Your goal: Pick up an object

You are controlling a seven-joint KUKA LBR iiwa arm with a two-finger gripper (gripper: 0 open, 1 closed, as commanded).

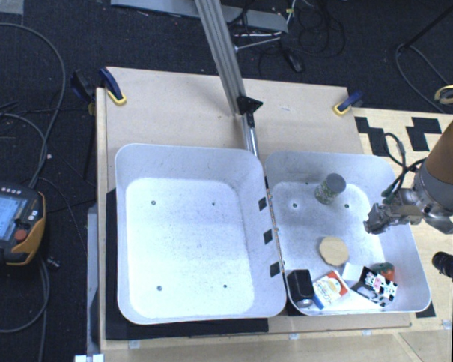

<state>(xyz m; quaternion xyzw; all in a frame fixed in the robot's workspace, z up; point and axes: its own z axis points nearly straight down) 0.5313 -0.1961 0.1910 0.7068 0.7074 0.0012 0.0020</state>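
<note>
the task names no special object, so any of the things in the right bin (403, 244) can serve. i count them: one tan round disc (333, 251) lying flat near the middle of the bin floor, one grey cylinder (331, 188) standing upright toward the far side, one small black box (300, 285) at the near left corner, one red and white packet (330, 286) just beside that box, and one dark patterned toy with a bit of orange and green (378, 283) in the near right corner. this makes five things, one of each kind. the three at the near wall lie close together, probably because the bin floor is curved up there and they collect at the edge; for a grasp this seems less easy than the disc or the cylinder, which stand apart with free floor around them.

the claw (377, 219) hangs over the right side of this bin, between the cylinder and the toy, near the disc but touching nothing that i can see. it is dark and small here, and i cannot tell if it is open or closed; nothing is visible inside it.

there are two white bins, and the left bin (137, 165) sits beside the right one on the tabletop (177, 107).
</note>
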